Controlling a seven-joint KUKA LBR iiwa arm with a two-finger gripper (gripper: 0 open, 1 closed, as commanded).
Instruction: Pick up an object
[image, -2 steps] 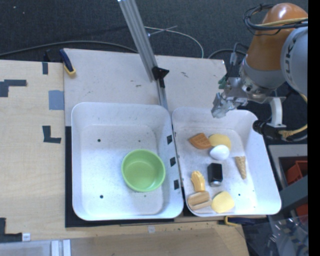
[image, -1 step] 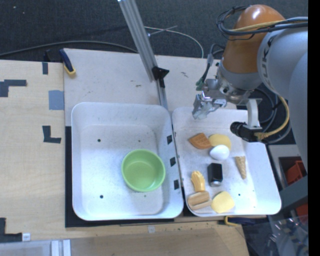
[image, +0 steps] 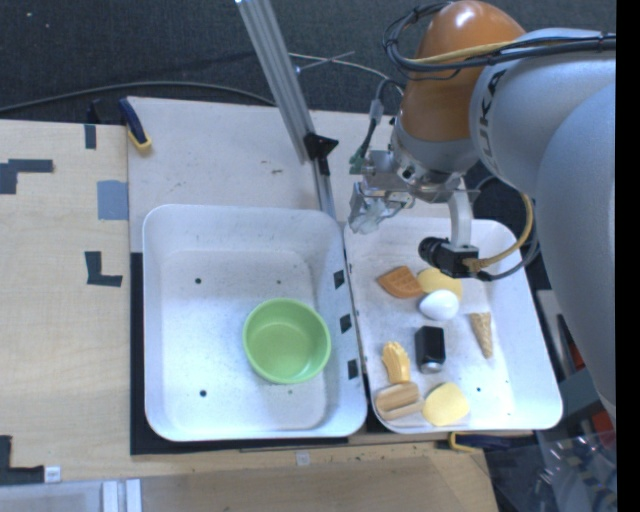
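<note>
The claw (image: 366, 213) is held over the right bin's (image: 520, 395) far left corner; its grip cannot be told.

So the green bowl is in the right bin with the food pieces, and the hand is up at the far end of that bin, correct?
Not quite. The camera view shows the green bowl alone in the left bin; the food pieces lie in the right bin, and the hand is at its far end.
</note>
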